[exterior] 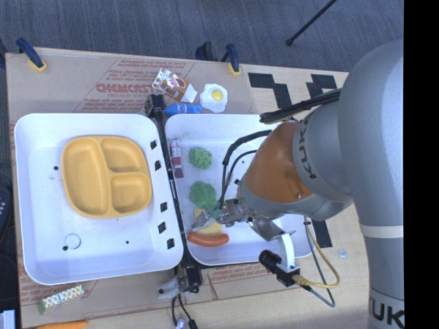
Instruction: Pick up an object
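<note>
Low in the right bin, the gripper sits beside the hot dog, seemingly positioned for grasping; grip indiscernible.

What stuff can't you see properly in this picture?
- The hand: the arm's orange band covers most of it, so its grip is unclear.
- Right bin: the arm hides its right half.
- Yellow piece beside the hot dog: partly covered, too small to name.
- Snack packet above the bins: print too blurry to read.
</note>
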### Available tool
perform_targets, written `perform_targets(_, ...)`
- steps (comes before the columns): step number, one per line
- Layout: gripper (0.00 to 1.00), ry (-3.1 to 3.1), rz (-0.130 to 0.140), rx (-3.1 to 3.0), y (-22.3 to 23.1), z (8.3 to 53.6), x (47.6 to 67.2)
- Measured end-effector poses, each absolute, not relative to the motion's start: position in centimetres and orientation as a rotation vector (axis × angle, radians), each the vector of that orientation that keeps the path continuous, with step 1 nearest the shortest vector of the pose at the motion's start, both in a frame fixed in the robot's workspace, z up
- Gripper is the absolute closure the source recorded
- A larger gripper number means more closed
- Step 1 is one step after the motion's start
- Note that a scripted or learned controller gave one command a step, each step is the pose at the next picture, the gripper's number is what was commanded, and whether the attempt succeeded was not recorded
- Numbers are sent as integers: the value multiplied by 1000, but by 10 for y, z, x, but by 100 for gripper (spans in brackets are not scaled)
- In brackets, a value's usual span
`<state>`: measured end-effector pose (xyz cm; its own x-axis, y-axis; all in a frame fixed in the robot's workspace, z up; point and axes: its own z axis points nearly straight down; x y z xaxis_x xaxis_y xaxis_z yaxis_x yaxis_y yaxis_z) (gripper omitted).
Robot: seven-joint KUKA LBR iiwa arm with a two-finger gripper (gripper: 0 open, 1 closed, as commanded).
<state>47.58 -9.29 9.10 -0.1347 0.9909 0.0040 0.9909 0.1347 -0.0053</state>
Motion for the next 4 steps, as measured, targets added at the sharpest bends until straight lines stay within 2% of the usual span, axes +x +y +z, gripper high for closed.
perform_targets(1,100,-2364,2,-2056,-93,101,476)
perform_targets(2,0,-2365,3,-2055,-93,101,476)
perform_targets(3,100,-2367,3,-2049,-92,111,476)
perform_targets(4,100,-1677,3,-2651,-96,91,506)
